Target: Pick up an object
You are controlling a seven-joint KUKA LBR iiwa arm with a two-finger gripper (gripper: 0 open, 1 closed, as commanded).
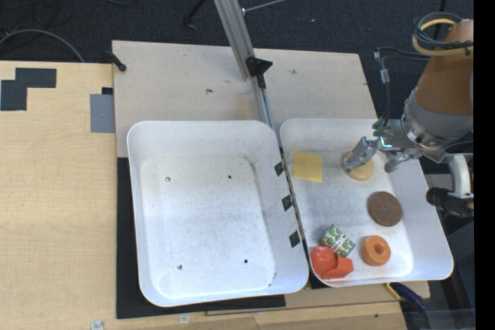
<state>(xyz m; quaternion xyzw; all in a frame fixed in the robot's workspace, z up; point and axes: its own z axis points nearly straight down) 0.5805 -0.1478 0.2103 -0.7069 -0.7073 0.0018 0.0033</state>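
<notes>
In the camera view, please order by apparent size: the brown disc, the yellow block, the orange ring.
1. brown disc
2. yellow block, close to the disc, so that order is unsure
3. orange ring, smallest

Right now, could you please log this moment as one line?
gripper: open, over right bin | nearest: tan round piece, not held | also: yellow block, brown disc, orange ring

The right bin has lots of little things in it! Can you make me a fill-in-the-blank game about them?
1. The orange ring lies just below the round ____ disc.
2. The flat square piece near the divider is coloured ____.
3. The red piece lies in the ____ bin.
4. The tool hangs over a round ____ piece.

Missing words: brown; yellow; right; tan
</notes>
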